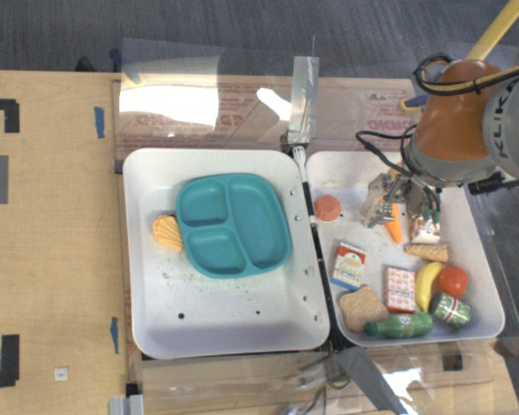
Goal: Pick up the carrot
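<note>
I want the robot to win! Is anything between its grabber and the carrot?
Nothing visible. The metal two-finger gripper is right at the small orange carrot in the right white bin. A small carton lies close beside the carrot.

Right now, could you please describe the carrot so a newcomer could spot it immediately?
Look in the right bin, upper half, directly under the gripper. The carrot is a small orange cone, unlike the round tomato to its left.

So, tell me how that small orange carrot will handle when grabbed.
The small orange tapered carrot looks like rigid toy plastic, so probably stiff and light. Its smooth, narrowing shape may slip from the gripper. Lying in the crowded white right bin, it might roll.
</note>
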Available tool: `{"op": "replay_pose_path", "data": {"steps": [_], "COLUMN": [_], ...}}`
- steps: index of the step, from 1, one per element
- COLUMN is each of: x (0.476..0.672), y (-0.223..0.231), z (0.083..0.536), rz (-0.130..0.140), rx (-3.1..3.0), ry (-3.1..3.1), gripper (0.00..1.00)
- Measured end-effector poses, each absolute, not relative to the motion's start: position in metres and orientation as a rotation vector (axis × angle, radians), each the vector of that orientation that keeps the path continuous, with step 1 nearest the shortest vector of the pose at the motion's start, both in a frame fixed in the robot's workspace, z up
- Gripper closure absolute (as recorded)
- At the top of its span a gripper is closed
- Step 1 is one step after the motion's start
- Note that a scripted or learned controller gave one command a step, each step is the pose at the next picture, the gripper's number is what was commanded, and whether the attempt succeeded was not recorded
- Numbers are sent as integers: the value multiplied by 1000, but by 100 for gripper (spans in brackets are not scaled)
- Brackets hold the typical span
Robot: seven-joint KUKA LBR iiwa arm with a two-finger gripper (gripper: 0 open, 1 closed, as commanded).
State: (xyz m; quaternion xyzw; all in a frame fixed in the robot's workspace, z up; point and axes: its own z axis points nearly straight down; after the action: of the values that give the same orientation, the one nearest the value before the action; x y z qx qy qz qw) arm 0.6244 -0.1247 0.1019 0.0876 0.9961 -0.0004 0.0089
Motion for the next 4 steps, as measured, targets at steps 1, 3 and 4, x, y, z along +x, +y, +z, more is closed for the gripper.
{"op": "replay_pose_path", "data": {"steps": [1, 3, 4], "x": [589, 609, 631], "y": [-75, -49, -56], "z": [193, 234, 262], "rz": [3, 1, -2], "rx": [309, -174, -755], "ry": [3106, 3127, 3037], "gripper": [100, 100, 100]}}
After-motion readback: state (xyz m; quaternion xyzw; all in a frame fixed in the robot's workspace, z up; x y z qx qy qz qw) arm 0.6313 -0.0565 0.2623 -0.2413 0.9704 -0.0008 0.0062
